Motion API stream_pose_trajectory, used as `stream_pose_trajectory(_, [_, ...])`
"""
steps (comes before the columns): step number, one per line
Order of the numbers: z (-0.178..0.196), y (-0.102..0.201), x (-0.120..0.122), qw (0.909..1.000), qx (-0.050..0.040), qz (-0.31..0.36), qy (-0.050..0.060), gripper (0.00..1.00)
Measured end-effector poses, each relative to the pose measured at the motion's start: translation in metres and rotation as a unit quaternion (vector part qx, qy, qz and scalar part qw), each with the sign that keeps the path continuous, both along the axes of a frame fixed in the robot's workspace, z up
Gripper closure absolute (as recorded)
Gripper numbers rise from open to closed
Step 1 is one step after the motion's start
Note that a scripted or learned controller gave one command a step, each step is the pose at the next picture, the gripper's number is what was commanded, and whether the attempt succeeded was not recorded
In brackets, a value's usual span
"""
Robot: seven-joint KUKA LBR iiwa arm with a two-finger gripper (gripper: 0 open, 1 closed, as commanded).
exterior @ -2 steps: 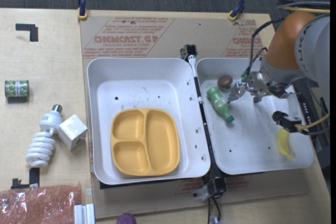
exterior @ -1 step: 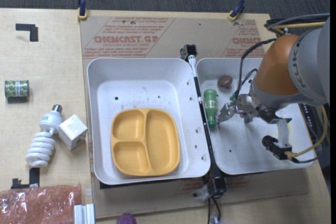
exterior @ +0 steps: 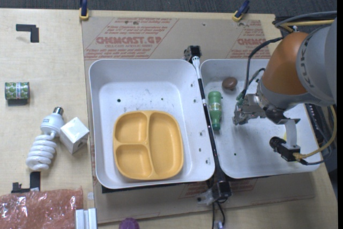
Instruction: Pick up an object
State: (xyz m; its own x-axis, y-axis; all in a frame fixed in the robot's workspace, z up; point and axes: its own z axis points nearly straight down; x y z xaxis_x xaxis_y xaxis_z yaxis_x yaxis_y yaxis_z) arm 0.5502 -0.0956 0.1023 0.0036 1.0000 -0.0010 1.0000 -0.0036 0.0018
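- Well left of the bins, on the bare bench: one small green can [exterior: 16, 91] on its side, one white spiral light bulb [exterior: 44, 140], and one small white cube box [exterior: 74, 134] touching the bulb.
- Left white shallow bin [exterior: 102, 80]: one yellow plastic three-compartment plate [exterior: 148, 145], nothing on it.
- Right white shallow bin [exterior: 257, 166]: two loose things, one green plastic bottle [exterior: 215, 109] lying along the bin's left wall and one small brown round lump [exterior: 230, 83] just above it.
- Grey two-finger gripper [exterior: 239, 115]: low in the right bin, just right of the bottle; whether it is spread or closed I cannot tell, and nothing is seen gripped.
- Progress, as I judge it: nothing is lifted; the grasp and the lift both remain.
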Motion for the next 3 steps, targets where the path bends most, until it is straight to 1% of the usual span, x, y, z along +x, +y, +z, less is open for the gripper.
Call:
stream_pose_trajectory(1, [0.000,0.000,0.000,1.0000,-0.0001,0.000,0.000,0.00])
stream_pose_trajectory(2, [-0.008,-0.001,-0.050,1.0000,0.0005,0.001,0.001,0.00])
stream_pose_trajectory(3, [0.002,-0.002,-0.048,1.0000,0.0000,0.000,0.000,1.00])
